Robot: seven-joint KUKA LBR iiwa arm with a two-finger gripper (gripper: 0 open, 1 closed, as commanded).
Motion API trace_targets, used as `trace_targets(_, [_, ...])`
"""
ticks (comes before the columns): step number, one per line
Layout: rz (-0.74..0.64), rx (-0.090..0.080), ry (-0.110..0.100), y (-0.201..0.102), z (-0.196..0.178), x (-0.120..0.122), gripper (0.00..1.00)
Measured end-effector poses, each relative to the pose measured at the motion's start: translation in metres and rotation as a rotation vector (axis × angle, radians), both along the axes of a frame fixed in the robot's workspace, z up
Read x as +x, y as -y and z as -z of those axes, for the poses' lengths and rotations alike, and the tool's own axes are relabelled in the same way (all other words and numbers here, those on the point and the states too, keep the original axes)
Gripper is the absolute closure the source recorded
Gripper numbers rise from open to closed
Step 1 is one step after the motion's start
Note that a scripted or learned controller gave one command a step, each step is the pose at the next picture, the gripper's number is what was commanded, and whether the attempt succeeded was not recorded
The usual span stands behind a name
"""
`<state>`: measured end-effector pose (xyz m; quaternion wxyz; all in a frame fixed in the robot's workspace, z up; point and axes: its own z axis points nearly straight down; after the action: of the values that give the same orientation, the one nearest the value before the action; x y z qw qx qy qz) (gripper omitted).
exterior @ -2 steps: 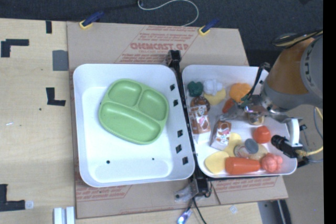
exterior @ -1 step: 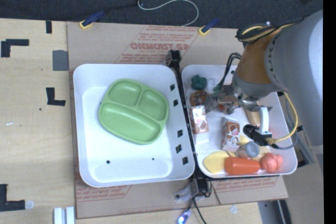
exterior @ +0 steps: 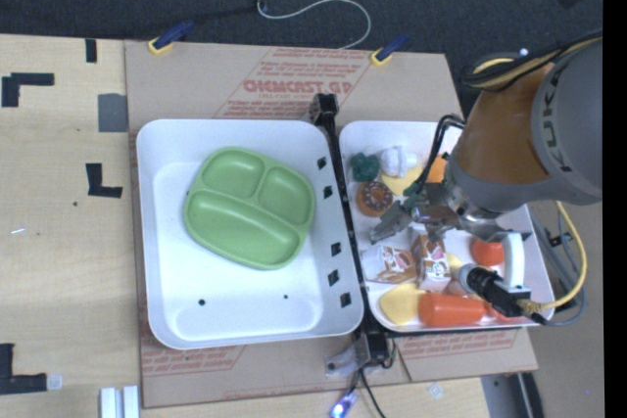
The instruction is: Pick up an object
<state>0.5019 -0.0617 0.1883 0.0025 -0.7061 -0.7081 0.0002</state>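
Note:
My gripper is low in the right bin, over its left-middle part, with the fingers spread open and nothing visibly held between them. Just beyond it lies a brown round piece. A red-and-white packet and a brown-and-white packet lie just in front of it. The grey arm with its orange band covers the right part of the bin.
The right bin also holds a teal item, a white item, a yellow piece, an orange-red cylinder and a red item. A green divided plate lies in the left bin.

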Motion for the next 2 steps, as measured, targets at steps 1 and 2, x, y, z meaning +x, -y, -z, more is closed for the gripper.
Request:
trace_targets(1, [-0.006, -0.001, 0.02, -0.0506, -0.1885, -0.0173, 0.0])
trace_targets(2, [0.001, -0.004, 0.002, -0.0481, -0.189, -0.018, 1.0])
